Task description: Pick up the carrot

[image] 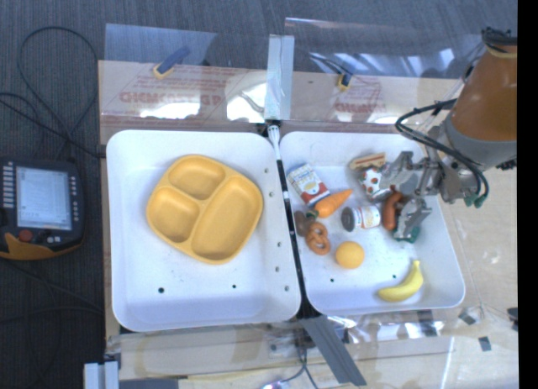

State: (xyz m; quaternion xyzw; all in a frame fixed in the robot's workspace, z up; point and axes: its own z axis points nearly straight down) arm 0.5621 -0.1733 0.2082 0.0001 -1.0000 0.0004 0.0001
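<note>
Lying in the right bin (437,291), the carrot (334,203) sits approx. centre-left of that bin, tilted, thick end toward the lower left, tip pointing up-right. No contact w/ the gripper (404,198); the two are apart, w/ other items between.

Adjacent items: small carton (306,182) just beside the carrot's upper left, touching or nearly so. Pretzel (317,237) below the carrot, w/ a dark item at its left edge, too small to identify. Orange ball-shaped fruit (350,254) below-right of the pretzel. Small can (361,217) on its side, right of the carrot. Banana (402,284) near the bin's lower right corner, well apart from the carrot.

Gripper: positioned over the right-hand part of the same bin, fingers spread partway, pointing down-left. A reddish sausage-shaped item (392,209) appears to lie between or just under the fingers; grasp not confirmable at this res. A hot-dog-like item (367,161) lies up-left of the gripper.

Arm (487,97) enters from the right, orange band visible, cables looped beside the wrist.

Left bin (134,295): holds a yellow divided plate (204,207), three compartments. Pendant w/ screen (40,207) on the floor, left of the bench.
</note>
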